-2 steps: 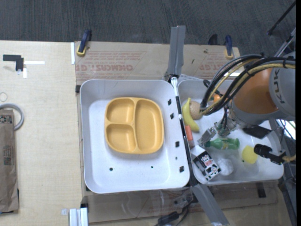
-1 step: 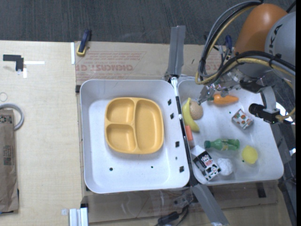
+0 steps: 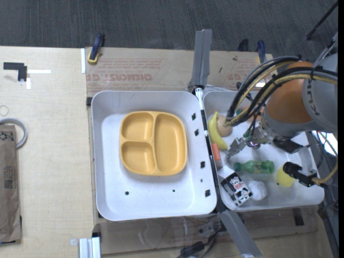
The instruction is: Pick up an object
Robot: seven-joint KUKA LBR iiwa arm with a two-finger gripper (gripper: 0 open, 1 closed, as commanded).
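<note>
My gripper (image 3: 236,147) hangs low in the right bin (image 3: 301,198), near its left side. It is just right of a yellow banana (image 3: 216,132) and a thin orange-red stick (image 3: 216,153), and just above-left of a green bottle (image 3: 256,167) lying on its side. Nothing is visibly held. A black-and-white box (image 3: 236,187) and a white lump (image 3: 258,190) lie by the bin's front edge. A small yellow thing (image 3: 284,179) sits further right. The arm hides the back of this bin.
The left bin (image 3: 107,187) holds a yellow three-compartment plate (image 3: 153,143). A divider wall (image 3: 207,155) separates the two bins. Cables loop above the orange wrist band (image 3: 287,98) at the right.
</note>
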